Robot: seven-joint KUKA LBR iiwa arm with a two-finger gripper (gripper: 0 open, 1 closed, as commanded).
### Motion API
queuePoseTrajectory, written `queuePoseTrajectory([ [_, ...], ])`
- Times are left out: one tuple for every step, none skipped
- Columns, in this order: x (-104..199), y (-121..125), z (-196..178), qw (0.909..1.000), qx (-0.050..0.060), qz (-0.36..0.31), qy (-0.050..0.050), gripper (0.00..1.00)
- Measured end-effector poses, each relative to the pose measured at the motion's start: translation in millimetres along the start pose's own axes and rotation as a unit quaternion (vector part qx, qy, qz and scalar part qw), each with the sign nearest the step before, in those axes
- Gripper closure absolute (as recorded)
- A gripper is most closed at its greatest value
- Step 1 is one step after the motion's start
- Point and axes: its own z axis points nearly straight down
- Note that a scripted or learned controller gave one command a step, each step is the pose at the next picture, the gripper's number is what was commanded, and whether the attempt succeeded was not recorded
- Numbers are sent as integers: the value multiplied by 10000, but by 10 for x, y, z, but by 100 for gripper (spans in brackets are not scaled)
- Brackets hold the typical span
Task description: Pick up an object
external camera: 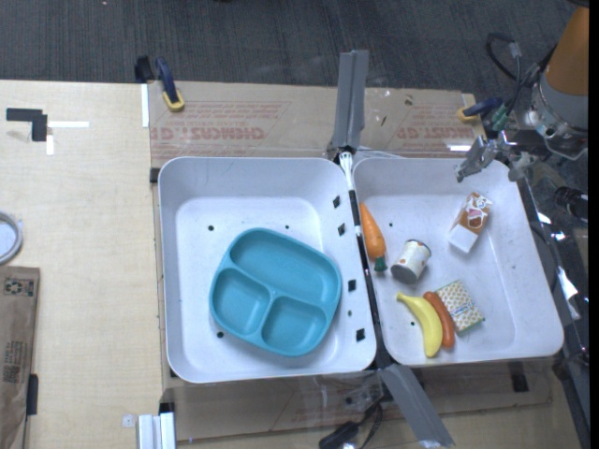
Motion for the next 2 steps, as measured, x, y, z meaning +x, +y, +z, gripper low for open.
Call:
queuePoseTrajectory([
  [370, -223, 502, 9997, 3, -236, 0, 0],
  [-517, -213, 1473, 9937, -17, -1117, 9, 0],
])
